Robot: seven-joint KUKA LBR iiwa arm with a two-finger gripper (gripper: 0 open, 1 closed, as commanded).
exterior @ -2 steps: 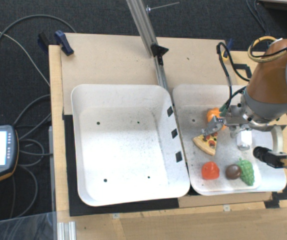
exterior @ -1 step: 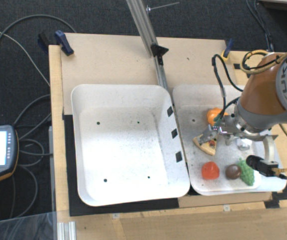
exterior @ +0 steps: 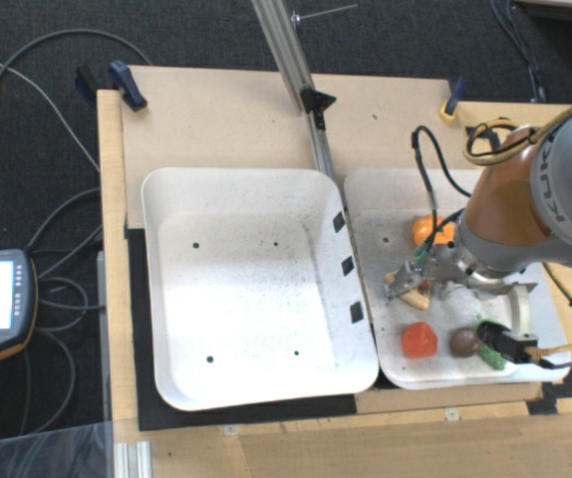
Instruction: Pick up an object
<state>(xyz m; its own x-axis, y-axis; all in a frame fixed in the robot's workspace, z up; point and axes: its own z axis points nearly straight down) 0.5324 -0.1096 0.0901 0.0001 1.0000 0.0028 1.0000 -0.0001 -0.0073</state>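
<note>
Note the arm (exterior: pixel 525 202) reaching into the right bin (exterior: pixel 371 207), its claw (exterior: pixel 406 282) low over a small tan object (exterior: pixel 413 289); the claw's opening cannot be told. This looks like the grasp approach, so you next need closure, then a lift clear of the red object (exterior: pixel 420 340).

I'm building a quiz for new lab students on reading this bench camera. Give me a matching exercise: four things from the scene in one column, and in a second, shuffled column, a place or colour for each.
Things
1. red object
2. orange object
3. brown object
4. left bin

Descriptions
A. partly hidden behind the arm, toward the far side of the right bin
B. at the right bin's near edge, right of the red object
C. white tray on the left side of the bench
D. in the right bin near the front, left of the brown object

Pairs: 1-D, 2-A, 3-B, 4-C
</note>
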